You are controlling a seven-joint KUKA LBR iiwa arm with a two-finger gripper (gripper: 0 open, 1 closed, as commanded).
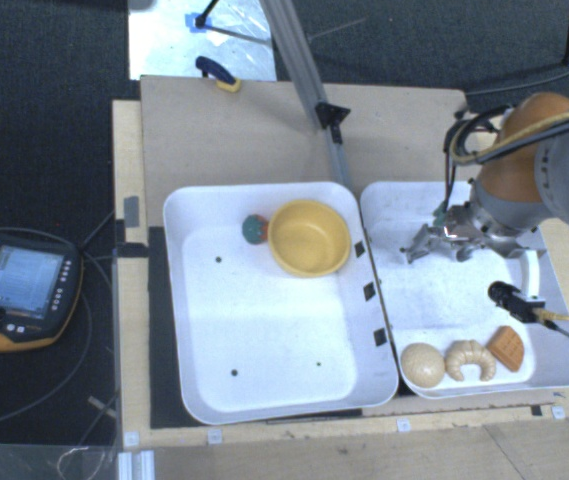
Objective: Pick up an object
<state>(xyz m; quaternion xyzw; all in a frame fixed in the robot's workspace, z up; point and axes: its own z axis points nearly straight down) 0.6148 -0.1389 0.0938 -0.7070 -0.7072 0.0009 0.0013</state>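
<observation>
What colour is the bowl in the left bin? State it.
Yellow; the bowl shows clearly in the camera view.

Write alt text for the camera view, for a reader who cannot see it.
A grey robot arm reaches from the right over the right white bin, its tool above the bin floor, away from a bun, croissant and waffle along the near edge. The left bin holds a yellow bowl beside a small green ball.

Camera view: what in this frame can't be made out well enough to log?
- Gripper: too small and blurred above the right bin to tell open from shut.
- Small dark green object: partly hidden by the yellow bowl; identity unclear.
- Arm: cut off by the right edge.
- Handheld pendant: screen text too small to read.
</observation>
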